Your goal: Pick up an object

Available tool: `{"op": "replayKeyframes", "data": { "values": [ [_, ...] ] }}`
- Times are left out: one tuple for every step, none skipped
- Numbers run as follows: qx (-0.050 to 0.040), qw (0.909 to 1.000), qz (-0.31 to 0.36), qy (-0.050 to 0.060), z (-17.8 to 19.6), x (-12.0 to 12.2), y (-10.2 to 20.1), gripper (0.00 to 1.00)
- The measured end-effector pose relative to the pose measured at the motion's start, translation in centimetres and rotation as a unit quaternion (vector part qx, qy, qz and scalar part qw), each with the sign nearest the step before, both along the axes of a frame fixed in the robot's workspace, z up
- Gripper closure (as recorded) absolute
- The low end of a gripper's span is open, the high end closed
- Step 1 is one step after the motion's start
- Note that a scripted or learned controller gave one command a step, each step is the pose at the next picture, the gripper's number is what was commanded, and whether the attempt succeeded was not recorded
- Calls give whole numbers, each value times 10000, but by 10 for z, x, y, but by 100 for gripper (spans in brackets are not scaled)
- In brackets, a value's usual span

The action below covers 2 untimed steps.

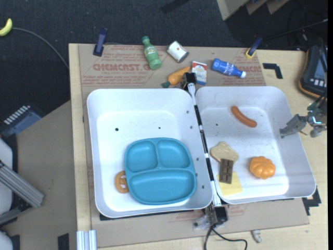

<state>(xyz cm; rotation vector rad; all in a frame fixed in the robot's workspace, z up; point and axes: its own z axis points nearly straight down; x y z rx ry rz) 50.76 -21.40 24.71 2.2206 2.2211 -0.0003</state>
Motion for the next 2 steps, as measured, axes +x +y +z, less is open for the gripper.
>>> {"op": "replayKeyframes", "data": {
  "values": [
    [3,10000,3,2,-97,75,3,0],
    [7,10000,6,2,-163,138,52,0]
  ]
}}
